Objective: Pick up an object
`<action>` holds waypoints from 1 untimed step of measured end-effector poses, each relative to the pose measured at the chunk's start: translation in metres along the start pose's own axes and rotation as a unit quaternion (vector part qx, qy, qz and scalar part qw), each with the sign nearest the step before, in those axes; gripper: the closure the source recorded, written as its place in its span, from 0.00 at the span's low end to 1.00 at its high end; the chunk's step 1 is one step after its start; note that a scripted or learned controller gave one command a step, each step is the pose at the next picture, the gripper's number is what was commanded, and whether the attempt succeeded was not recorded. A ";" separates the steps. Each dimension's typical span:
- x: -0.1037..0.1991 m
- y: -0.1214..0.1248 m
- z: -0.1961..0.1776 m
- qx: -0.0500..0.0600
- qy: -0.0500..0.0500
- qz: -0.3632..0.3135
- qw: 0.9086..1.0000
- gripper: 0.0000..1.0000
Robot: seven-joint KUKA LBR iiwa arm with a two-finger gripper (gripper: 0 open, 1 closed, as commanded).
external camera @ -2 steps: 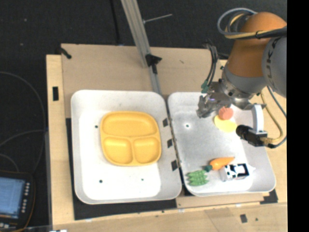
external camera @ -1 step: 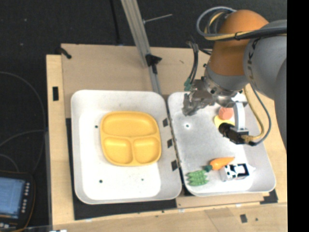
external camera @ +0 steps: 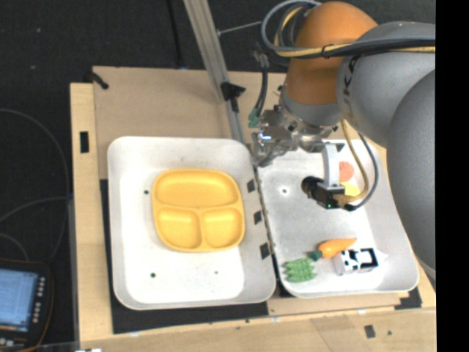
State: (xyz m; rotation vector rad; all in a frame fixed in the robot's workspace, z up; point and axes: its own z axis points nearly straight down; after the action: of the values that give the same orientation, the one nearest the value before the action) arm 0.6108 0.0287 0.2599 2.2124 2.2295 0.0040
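Over right bin (external camera: 293,215), gripper (external camera: 267,148) indistinct

The tabletop (external camera: 154,97) is a pale, wood-coloured board carrying two shallow white bins side by side, the left bin (external camera: 128,218) and the right bin (external camera: 289,215) pressed close along their inner edges. A dark sheet (external camera: 183,314) shows beneath them at the left bin's outer and near edges. A slanted metal rail (external camera: 209,42) rises from just behind where the bins meet.
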 end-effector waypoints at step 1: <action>0.046 0.016 0.016 0.001 -0.001 0.001 1.000 1.00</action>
State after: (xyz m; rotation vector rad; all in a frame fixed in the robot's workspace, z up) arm 0.6261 0.0753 0.2435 2.2140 2.2283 0.0010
